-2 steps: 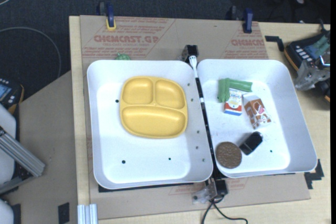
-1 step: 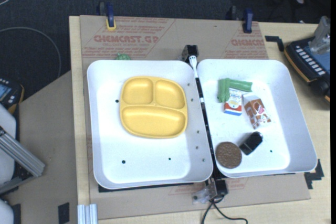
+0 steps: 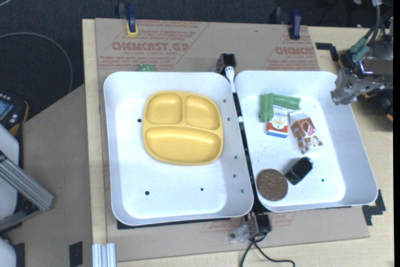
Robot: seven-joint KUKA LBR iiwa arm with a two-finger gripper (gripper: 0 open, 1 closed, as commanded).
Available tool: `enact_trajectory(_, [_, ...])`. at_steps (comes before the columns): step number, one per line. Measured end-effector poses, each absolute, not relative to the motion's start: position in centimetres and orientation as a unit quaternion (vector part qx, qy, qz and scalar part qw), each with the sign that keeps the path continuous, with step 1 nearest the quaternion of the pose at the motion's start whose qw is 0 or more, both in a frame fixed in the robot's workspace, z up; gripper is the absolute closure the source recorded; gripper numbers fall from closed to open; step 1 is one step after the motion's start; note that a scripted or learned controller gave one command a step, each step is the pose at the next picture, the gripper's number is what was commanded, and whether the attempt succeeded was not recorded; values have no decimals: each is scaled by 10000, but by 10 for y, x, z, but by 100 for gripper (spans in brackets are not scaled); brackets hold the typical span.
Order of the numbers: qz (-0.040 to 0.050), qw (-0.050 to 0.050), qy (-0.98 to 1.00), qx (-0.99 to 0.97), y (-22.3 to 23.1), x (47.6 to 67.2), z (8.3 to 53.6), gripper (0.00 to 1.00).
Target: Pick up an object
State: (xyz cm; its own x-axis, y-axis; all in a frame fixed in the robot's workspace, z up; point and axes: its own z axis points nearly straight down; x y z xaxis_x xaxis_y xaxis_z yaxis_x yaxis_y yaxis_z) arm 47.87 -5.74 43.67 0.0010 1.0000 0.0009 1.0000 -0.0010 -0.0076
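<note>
The right bin (image 3: 356, 153) holds several small things. A green object (image 3: 279, 103) lies at its back, with a red and white box (image 3: 277, 122) just in front of it. A brown and white packet (image 3: 305, 133) lies to the right of the box. Nearer the front are a black block (image 3: 299, 169) and a round brown disc (image 3: 272, 184), side by side. My gripper (image 3: 344, 90) hangs over the bin's far right rim, well apart from all of them, with nothing seen in it.
The left bin (image 3: 125, 178) holds a yellow divided plate (image 3: 183, 127). A black bar (image 3: 237, 128) runs between the bins. Blue clamps (image 3: 130, 17) (image 3: 294, 24) grip the board's back edge. A small green thing (image 3: 146, 67) lies behind the left bin.
</note>
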Motion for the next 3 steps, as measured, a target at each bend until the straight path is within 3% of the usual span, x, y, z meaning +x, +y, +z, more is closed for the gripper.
enact_trajectory(1, [-50,-49,-7089,-7053,-22,480,538,100])
enact_trajectory(2, [45,45,-7071,-7071,-5,478,410,100])
enact_trajectory(3, [11,12,-7079,-7063,8,479,398,100])
